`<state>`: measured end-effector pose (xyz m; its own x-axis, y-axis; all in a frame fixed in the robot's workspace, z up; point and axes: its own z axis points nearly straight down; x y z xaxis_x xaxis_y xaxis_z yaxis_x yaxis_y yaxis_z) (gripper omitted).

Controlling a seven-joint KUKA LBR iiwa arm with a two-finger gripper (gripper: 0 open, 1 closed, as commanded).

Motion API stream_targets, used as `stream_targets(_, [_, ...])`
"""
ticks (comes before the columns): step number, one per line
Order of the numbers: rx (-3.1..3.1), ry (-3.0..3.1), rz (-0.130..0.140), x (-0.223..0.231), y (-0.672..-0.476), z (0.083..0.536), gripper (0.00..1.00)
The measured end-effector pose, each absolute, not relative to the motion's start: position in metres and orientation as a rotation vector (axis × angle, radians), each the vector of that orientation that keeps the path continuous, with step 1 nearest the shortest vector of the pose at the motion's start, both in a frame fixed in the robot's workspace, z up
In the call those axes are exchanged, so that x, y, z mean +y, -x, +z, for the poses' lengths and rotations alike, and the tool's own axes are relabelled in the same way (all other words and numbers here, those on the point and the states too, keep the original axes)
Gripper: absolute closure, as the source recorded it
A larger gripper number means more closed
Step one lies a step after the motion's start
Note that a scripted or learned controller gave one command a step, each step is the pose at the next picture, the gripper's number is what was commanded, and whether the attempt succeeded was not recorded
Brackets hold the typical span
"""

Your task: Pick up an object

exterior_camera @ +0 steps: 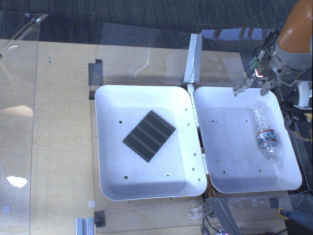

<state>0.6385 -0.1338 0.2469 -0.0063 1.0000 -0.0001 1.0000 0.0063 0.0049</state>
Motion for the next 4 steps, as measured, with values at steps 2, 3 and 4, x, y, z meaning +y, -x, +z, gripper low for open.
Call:
stream_targets(2, [2.239,-2.196,0.02,-0.173,-0.576,0.089,0.0])
stream_targets(3, [2.234,-2.19,0.025,-0.173,-0.578,0.102,1.0])
stream_targets(4, [2.248,-2.187,0.031,-0.167,-0.579,0.101,0.0])
